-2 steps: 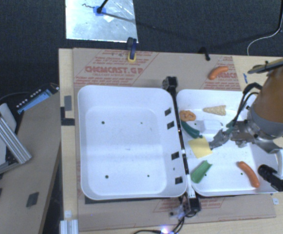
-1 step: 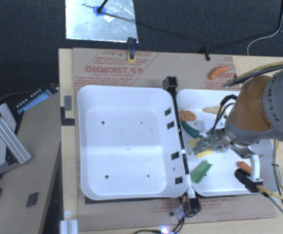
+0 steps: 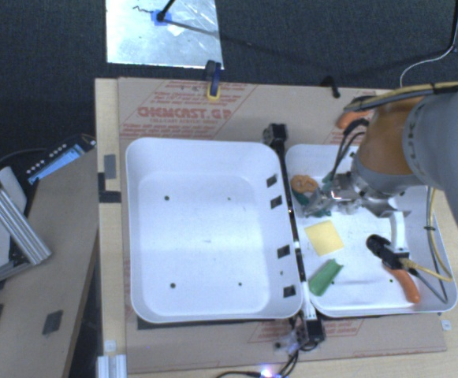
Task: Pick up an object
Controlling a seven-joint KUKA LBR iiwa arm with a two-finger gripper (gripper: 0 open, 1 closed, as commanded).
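**Camera view: gripper low in the right bin among four small objects**

Camera view looks down on the bench, and nearest the viewer lies the near edge of a brown board (image 3: pixel 213 345) printed with red lettering, on which both bins sit. On the left, the left bin (image 3: pixel 146 290) is a shallow white tray with a few dark dots on its floor. Beside it, touching along a black clip strip, is the right bin (image 3: pixel 370 302).

Near the front of the right bin, a green object (image 3: pixel 324 276) lies tilted against the dividing wall. To its right, pliers with orange handles (image 3: pixel 396 264) rest by the bin's right side, black jaws pointing left and far. A little farther in, a flat yellow square (image 3: pixel 324 237) lies on the floor, just near of the gripper. The gripper (image 3: pixel 323 199) hangs low over the bin's far-left part; whether its fingers are apart or together cannot be told, and nothing is visibly between them. A round orange-brown object (image 3: pixel 303 183) sits just beside it on the far-left side. The grey arm (image 3: pixel 418 144) reaches in from the right.

Farthest off, a shiny silver sheet (image 3: pixel 161 22) lies on the dark floor.
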